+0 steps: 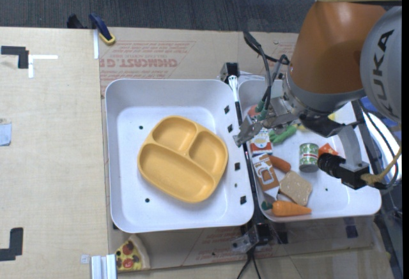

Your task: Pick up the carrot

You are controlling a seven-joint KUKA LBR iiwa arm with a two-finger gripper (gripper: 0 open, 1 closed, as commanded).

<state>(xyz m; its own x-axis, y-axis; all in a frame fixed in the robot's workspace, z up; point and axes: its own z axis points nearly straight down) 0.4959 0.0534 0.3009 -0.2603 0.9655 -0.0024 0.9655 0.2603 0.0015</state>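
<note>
A: The tool sits at the left edge of the right bin, over the wall it shares with the left bin. I can't tell how far open it is, and I see nothing between its tips.

B: And the carrot?

A: One carrot lies flat at the bin's six o'clock edge, just below a slice of bread. A smaller orange piece lies nearer the middle, between a carton and the bread; it may be a second carrot, I can't say for sure.

B: So the tool is not on either?

A: No. It is at about eleven o'clock from the big carrot and apart from it, with the carton in between. The arm leans in from three o'clock and covers the top of the bin.

B: Why would the carrot be awkward there?

A: My guess: it lies against the near wall with the bread touching or almost touching it, so there is little room on either side for a grip. A can stands further in, clear of it.

B: The left bin?

A: A yellow plate, three sections, sits in the middle. The desk lies at nine o'clock.
</note>
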